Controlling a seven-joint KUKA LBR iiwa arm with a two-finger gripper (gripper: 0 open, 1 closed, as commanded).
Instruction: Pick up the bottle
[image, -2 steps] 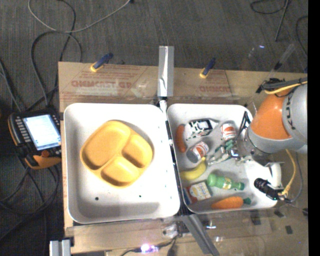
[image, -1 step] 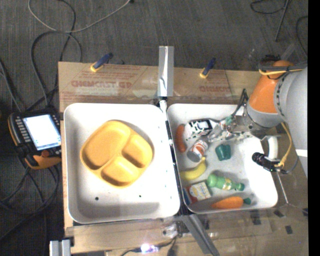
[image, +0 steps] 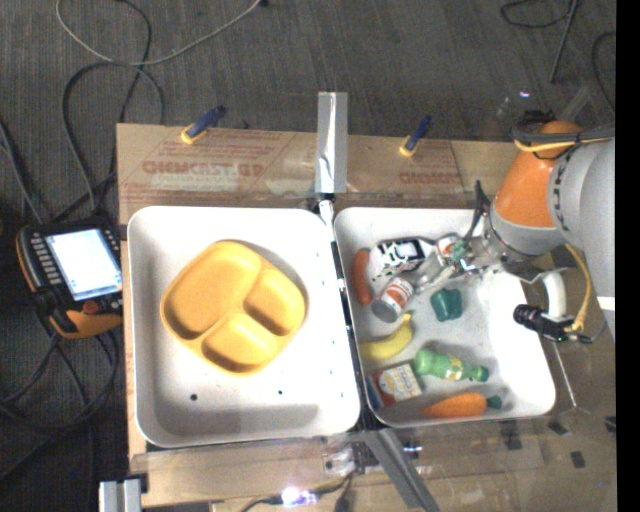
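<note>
Down in the right bin lies the green bottle (image: 447, 368), yellow-capped; end effector (image: 447, 262) state: cannot tell.

The grey arm (image: 585, 195) is extended in from the right, orange band uppermost, and the gripper (image: 447, 262) is apparently angled down-left.

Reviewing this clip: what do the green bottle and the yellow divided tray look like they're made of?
The green bottle, lying in the right bin, looks like glossy plastic: bright highlights on its smooth body, though coloured glass can't be ruled out. The yellow divided tray in the left bin appears to be moulded matte plastic, with soft rounded compartment edges and little glare.
</note>
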